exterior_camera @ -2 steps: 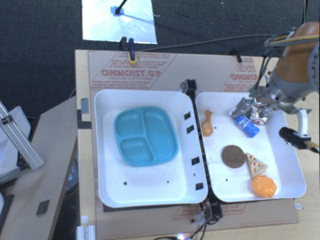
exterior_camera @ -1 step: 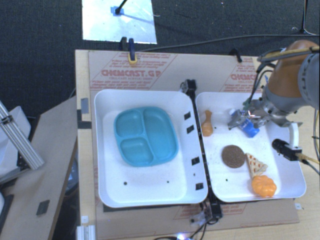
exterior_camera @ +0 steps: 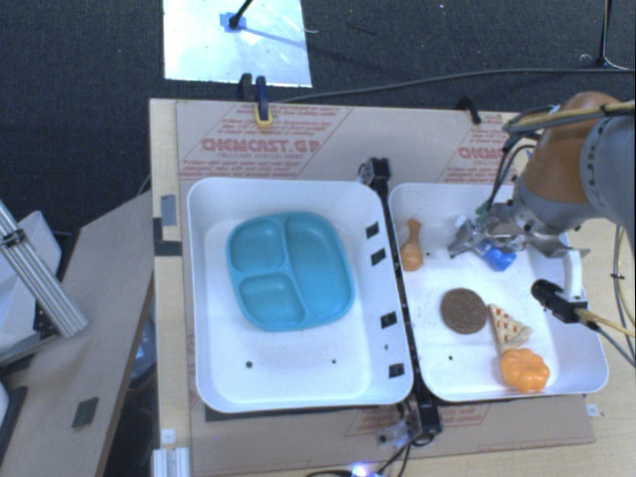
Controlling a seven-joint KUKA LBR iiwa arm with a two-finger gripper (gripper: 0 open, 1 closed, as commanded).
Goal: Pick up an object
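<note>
The left bin (exterior_camera: 214, 296) holds a teal divided plate (exterior_camera: 290, 270) at its centre. The right bin (exterior_camera: 586, 361) holds a drumstick toy (exterior_camera: 410, 245) at 9 o'clock, a brown cookie (exterior_camera: 463, 310) at centre, a pizza slice (exterior_camera: 507, 328) and an orange pumpkin toy (exterior_camera: 524, 370) toward 5. The gripper (exterior_camera: 475, 237) sits at 12, touching a blue object (exterior_camera: 499, 258); its grip cannot be told.
</note>
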